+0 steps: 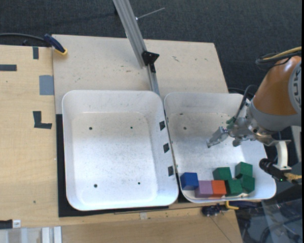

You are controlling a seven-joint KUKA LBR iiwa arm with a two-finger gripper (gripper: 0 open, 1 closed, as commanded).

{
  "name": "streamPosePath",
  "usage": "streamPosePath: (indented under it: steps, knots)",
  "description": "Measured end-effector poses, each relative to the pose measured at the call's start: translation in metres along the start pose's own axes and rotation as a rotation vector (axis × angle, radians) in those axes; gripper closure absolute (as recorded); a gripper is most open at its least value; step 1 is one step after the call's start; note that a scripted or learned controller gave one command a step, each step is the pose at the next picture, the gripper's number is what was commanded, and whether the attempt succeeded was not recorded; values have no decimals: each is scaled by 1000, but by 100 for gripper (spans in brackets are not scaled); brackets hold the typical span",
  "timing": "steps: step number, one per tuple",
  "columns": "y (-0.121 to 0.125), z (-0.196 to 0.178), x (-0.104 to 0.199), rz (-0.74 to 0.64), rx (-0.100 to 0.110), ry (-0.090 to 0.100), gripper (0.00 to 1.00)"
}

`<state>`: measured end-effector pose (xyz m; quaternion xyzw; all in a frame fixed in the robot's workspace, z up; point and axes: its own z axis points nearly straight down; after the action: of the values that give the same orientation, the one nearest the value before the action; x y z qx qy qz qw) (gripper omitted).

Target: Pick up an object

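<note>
Several small blocks lie along the front edge of the right bin [195, 110]: a blue cube [189, 180], a purple block [206, 188], an orange block [219, 187] and a cluster of green blocks [238, 178]. My gripper [226, 139] hangs over the middle right of that bin, behind the blocks and apart from them. It is open, with two grey fingers spread and nothing between them. The grey and orange arm [276, 97] comes in from the right.
The left bin [114, 94] stands beside the right one, sharing a raised rim. A slanted metal rail [134, 29] runs down from the top to the gap between the bins. A blue and yellow clamp [55, 43] lies at the bench's back left.
</note>
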<state>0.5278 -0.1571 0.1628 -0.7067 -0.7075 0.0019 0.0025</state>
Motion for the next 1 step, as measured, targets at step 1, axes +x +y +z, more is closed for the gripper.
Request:
streamPosePath:
  steps: [1]
  knots:
    - [-3,47,-6,1,1,0,0]
